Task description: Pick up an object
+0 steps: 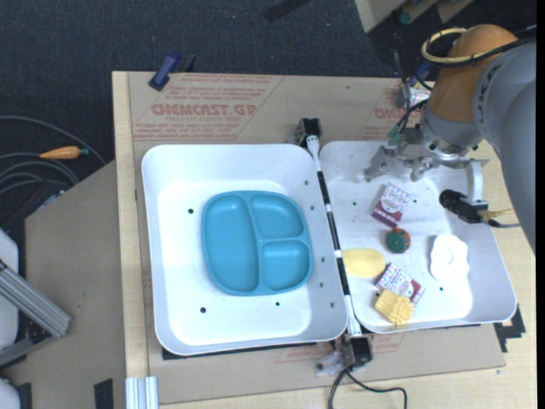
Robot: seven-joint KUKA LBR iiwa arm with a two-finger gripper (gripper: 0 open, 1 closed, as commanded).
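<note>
While the left bin (170, 228) carries just a blue divided plate (255, 241), too broad and flat for two fingers, every pickable thing lies in the right bin (502, 301). Largest there is a white crumpled lump (448, 258) by the right wall: probably light and soft, likely to squash rather than slip. Next comes a pale yellow oval (364, 262) against the divider, smooth and rounded, so it may roll out of a pinch unless taken across its short width. A small red-and-white packet (392, 203) lies flat in the upper middle, thin and hard to get under; a second printed packet (398, 282) rests just above a yellow waffle-patterned block (393, 307), which looks stiff with straight sides, a fair hold. Smallest is a green ball (397, 241), apt to squirt away. At the bin's far end hangs the gripper (400, 162), prongs spread apart with nothing between them, apart from the upper packet
</note>
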